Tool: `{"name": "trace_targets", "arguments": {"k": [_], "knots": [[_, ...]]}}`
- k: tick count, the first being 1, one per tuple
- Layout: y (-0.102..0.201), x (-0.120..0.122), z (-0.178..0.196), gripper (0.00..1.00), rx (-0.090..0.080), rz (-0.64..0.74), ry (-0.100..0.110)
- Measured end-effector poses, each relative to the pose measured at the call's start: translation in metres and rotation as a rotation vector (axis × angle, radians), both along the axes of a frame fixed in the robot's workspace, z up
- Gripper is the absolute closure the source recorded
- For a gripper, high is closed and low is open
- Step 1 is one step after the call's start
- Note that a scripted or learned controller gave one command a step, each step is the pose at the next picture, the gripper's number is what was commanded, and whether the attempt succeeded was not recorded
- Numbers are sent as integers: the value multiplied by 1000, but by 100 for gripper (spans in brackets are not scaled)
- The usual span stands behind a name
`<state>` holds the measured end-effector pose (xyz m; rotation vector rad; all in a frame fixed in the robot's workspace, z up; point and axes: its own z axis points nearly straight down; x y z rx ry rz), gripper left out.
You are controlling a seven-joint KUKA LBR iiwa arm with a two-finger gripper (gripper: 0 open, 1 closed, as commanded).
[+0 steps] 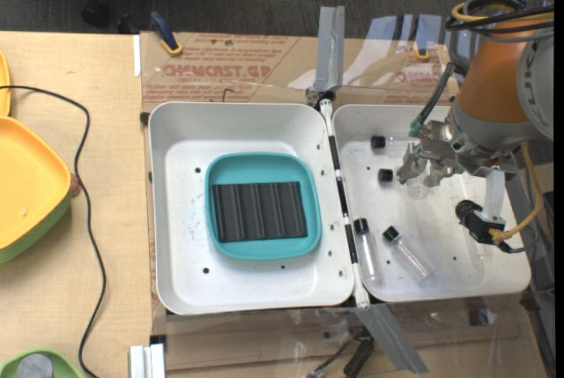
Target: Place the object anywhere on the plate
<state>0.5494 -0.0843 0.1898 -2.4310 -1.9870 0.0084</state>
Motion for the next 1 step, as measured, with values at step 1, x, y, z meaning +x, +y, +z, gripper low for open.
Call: {"name": "trace_targets", "arguments": {"k": [1], "knots": [[0, 0, 0, 0, 0, 0, 0]]}}
